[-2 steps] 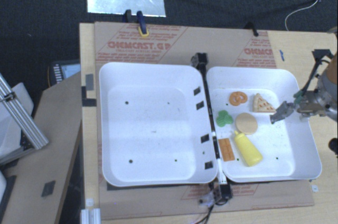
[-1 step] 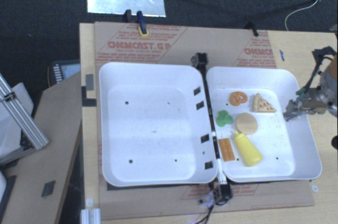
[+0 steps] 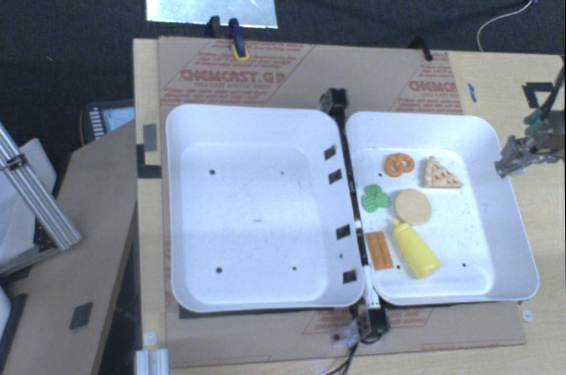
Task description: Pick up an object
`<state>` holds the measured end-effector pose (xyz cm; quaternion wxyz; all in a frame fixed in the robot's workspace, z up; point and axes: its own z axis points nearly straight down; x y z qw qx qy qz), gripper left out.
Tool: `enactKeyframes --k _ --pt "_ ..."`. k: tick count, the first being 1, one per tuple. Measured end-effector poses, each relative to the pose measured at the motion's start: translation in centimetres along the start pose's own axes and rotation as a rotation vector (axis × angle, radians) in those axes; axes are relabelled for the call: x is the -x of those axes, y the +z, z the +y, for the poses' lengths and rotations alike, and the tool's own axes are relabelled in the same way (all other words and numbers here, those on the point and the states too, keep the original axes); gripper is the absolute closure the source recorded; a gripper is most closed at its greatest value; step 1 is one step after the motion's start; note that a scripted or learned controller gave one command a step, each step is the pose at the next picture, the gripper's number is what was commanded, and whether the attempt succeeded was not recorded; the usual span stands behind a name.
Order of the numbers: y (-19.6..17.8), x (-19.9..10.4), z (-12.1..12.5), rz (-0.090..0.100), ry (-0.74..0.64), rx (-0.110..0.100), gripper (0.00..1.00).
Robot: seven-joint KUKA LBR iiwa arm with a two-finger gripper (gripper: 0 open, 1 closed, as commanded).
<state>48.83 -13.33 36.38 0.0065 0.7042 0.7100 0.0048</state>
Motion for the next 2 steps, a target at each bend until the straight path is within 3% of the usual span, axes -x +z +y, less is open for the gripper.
enactKeyframes --k 1,2 --pt "-18.1 -0.2 1.8 -0.003 0.002 0.006 1.00" --pt "-17.2 -6.6 0.1 0.004 -0.002 -0.013 1.00"
